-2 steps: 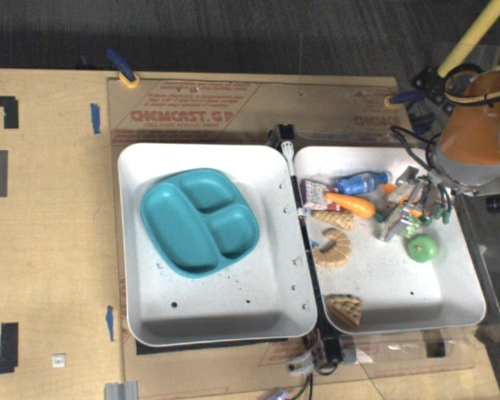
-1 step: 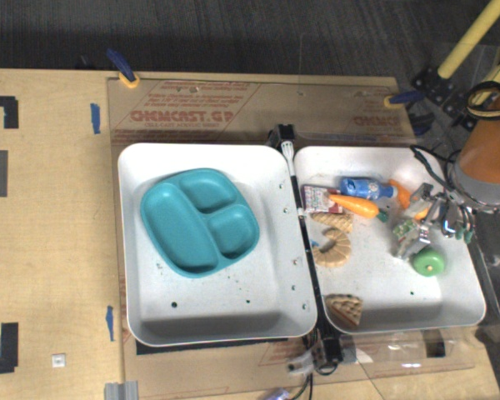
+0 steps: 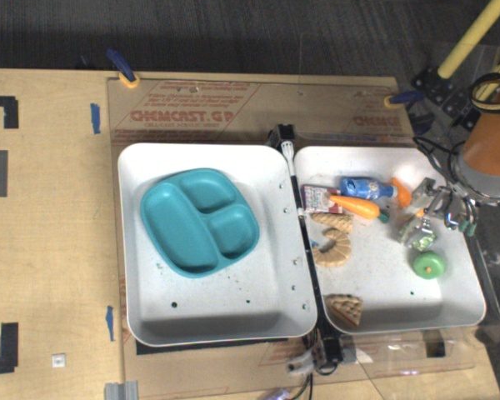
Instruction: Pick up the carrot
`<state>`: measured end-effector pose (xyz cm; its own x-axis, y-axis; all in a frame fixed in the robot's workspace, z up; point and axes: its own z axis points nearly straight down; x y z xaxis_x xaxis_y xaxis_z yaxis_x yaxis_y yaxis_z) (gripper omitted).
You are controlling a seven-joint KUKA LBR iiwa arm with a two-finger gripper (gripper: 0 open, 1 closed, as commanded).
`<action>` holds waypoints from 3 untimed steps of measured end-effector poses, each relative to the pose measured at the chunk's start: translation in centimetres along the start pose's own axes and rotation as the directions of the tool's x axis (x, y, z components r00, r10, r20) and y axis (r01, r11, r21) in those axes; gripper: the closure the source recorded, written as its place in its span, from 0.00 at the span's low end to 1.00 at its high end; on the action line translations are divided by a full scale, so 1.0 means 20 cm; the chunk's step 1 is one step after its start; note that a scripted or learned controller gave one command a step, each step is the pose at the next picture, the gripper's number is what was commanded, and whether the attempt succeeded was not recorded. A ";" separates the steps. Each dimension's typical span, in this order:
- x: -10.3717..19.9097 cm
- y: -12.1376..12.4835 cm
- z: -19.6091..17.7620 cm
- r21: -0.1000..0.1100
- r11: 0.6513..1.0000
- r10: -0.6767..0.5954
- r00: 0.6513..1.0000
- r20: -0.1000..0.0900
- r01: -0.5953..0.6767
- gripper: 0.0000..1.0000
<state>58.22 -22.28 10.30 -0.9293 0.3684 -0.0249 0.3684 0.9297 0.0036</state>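
- The carrot (image 3: 355, 207) is lying in the right bin (image 3: 458, 307), in its upper left part, its long axis running roughly left to right with a slight downward tilt toward the right.
- A blue bottle-like item (image 3: 365, 187) is resting just above the carrot, and a small red-and-white packet (image 3: 315, 197) is sitting just to the carrot's left.
- Below the carrot, tan waffle-patterned pieces (image 3: 332, 238) are lying near the bin's left wall, and another waffle piece (image 3: 345, 308) is sitting near the bin's lower edge.
- The hand (image 3: 437, 211) is hanging over the right part of the same bin, well apart from the carrot; whether it is open or closed cannot be told from this angle, and nothing is visibly caught in it.
- The arm (image 3: 487, 152), with its orange band, is reaching in from the right.
- A green round item (image 3: 428, 264) is lying just below the hand, and a small orange piece (image 3: 402, 192) is sitting between the blue item and the hand.
- The left bin (image 3: 150, 307) is carrying a teal divided plate (image 3: 200, 221), tilted at an angle.
- Both bins are sitting on the desk (image 3: 42, 223), on a cardboard sheet (image 3: 183, 107).
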 end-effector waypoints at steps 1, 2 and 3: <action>0.01 0.01 0.01 -0.002 1.000 -0.001 1.000 -0.006 0.001 0.00; -0.22 0.11 0.08 0.001 0.983 0.183 0.983 -0.017 -0.183 0.00; -0.24 0.14 0.01 -0.012 0.983 0.182 0.983 -0.006 -0.182 1.00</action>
<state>63.75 -21.52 10.27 -0.8469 0.5315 -0.0174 0.5312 0.8470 0.0204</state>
